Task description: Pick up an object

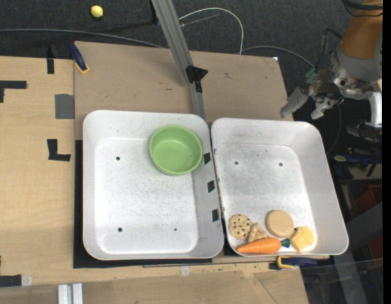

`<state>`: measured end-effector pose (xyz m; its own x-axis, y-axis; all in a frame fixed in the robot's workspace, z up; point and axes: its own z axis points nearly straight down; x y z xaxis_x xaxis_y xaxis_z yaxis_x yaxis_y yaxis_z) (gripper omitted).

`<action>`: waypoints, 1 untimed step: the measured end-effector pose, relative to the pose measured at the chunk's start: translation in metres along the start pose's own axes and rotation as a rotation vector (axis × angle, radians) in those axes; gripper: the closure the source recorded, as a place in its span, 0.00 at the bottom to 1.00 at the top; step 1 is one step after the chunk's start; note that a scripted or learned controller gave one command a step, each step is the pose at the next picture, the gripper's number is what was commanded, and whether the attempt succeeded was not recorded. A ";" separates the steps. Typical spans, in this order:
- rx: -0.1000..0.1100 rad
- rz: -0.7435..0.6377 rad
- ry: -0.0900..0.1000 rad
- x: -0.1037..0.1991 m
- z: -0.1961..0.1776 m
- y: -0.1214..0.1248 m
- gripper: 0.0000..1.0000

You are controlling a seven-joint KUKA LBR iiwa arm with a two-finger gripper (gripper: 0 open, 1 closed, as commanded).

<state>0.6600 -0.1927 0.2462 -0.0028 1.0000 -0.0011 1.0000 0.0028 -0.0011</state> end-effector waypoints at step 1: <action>0.001 0.000 0.000 0.000 0.000 0.000 0.00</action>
<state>0.6599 -0.1929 0.2462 -0.0024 1.0000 -0.0014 1.0000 0.0024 -0.0017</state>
